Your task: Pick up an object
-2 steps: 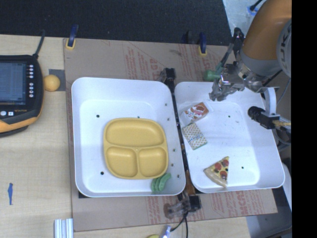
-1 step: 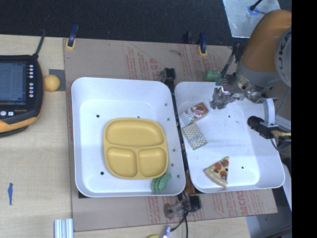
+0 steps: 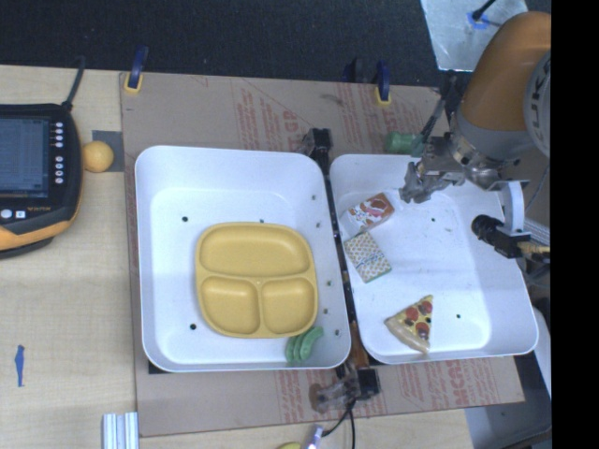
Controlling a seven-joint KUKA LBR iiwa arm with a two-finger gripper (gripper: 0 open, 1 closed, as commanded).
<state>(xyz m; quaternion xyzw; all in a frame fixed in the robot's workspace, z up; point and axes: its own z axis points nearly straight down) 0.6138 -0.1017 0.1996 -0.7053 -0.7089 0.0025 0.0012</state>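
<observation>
A: What is seen on the bench?

B: Two shallow white bins are set side by side on brown cardboard. The left bin (image 3: 159,251), centre-left of frame, is taken up by a yellow divided plate (image 3: 255,277), w/ a small green object (image 3: 303,345) lying just below the plate's lower right corner, against the bin wall.

A: And the right bin?

B: In the right bin (image 3: 487,297), three objects are seen. A small red-and-white packet (image 3: 372,210) lies at its upper left. A pale checked square packet (image 3: 367,255) is placed just below that, tilted. A toy pizza slice (image 3: 413,324) rests near the bin's lower edge, well apart from the other two.

A: Where is the arm?

B: It is seen at upper right of frame, grey w/ an orange band. The gripper (image 3: 416,187) is positioned over the bin's upper part, just right of the red-and-white packet. Whether that packet is touched can't be told. The fingers appear dark and blurred; how far apart they stand can't be told, and nothing is seen held between them.

A: Anything else?

B: A black-and-orange handheld screen unit (image 3: 33,178) is seen at far left, w/ a yellow ball (image 3: 97,156) just beside it.
</observation>
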